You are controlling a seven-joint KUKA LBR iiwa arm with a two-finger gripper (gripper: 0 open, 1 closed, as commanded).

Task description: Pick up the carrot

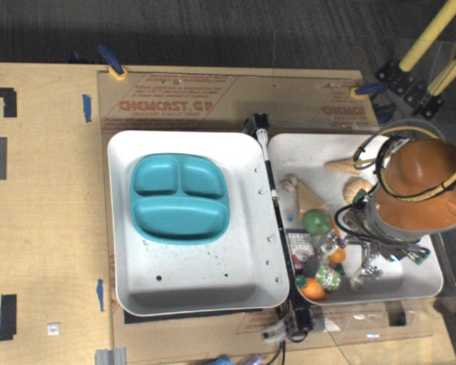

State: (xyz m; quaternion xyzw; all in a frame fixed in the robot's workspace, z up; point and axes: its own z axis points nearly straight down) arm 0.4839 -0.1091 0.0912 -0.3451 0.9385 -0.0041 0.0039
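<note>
I see the gripper (348, 258) low in the right bin (304, 152), hovering beside the carrot (337, 255) among the clutter; I cannot tell whether it is clamped.

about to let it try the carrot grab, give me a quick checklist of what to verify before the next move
1. Carrot located: cannot tell. Small orange pieces and lie in the right bin, too small to identify.
2. Tool over the pile: ok. The tool sits low in the right bin beside the orange pieces.
3. Tool holding anything: cannot tell.
4. Clutter near target: not ok. A green ball and a packet crowd the spot.
5. Left bin: ok. The teal tray lies apart from the arm.
</note>
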